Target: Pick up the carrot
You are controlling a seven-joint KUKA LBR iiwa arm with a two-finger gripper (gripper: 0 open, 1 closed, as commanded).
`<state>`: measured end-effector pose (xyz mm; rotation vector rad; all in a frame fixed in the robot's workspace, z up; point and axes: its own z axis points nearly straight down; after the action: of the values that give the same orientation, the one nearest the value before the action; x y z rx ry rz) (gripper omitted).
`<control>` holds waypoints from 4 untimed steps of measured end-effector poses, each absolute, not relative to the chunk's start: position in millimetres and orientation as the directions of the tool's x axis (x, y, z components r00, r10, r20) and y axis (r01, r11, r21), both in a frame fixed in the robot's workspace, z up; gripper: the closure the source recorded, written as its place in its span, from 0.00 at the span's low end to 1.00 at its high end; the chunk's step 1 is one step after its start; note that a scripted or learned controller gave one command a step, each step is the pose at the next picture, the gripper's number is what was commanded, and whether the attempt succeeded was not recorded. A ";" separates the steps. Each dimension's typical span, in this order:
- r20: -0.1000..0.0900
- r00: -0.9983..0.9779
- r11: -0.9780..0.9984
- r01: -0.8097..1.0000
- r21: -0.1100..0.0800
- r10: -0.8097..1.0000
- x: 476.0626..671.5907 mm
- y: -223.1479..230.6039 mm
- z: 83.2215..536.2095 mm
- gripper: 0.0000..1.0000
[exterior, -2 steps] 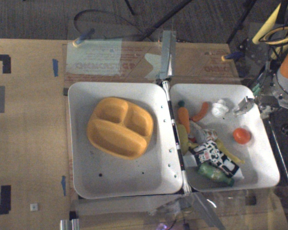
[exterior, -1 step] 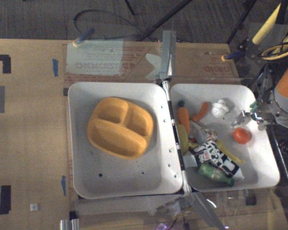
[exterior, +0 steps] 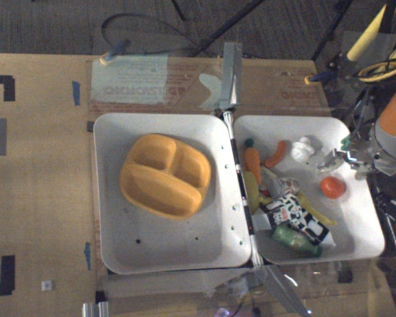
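The carrot is a short orange piece with a dark green top. It lies at the left side of the right bin, close to the divider between the bins. My gripper comes in from the right edge over the right bin's far right part, above a red tomato. It is well apart from the carrot, with roughly a third of the bin's width between them. Nothing shows between the gripper and the carrot except a white item and a small orange-red sausage.
The right bin also holds a yellow piece just below the carrot, a black-and-white carton, a green bottle and a thin yellow item. An orange divided plate lies in the left bin.
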<state>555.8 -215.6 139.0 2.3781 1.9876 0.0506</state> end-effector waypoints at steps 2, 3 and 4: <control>0.013 0.407 -0.407 0.911 0.061 0.913 559.5 -212.4 138.5 0.00; -0.001 0.547 -0.547 0.837 0.001 0.837 579.7 -208.9 191.8 0.00; 0.016 0.567 -0.567 0.823 -0.011 0.823 522.4 -196.6 94.1 0.00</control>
<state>522.4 -196.6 94.1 2.7963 1.4690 0.0139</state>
